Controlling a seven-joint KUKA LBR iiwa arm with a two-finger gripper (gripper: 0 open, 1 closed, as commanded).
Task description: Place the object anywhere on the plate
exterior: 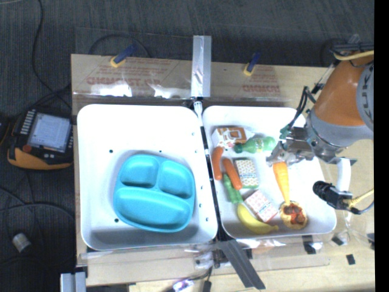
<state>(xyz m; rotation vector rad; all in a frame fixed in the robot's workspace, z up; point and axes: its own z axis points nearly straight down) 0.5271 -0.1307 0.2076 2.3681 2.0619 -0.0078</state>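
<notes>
A blue plate [155, 190] with three compartments lies in the left white bin [97, 126], with nothing on it. In the right bin [316, 224] lie several toy foods. A long orange carrot [281, 184] stretches from near the bin's middle toward its front. My gripper [284, 156] sits right at the carrot's upper end, over the right bin. The wrist hides where the gripper meets the carrot, so a grasp cannot be made out.
Other toys in the right bin: a small box [231, 135], a green vegetable [255, 143], two short carrots [217, 162], a patterned card [246, 170], a pink packet [261, 204], a banana [255, 221], a red-orange fruit [293, 215]. A divider [206, 163] separates the bins.
</notes>
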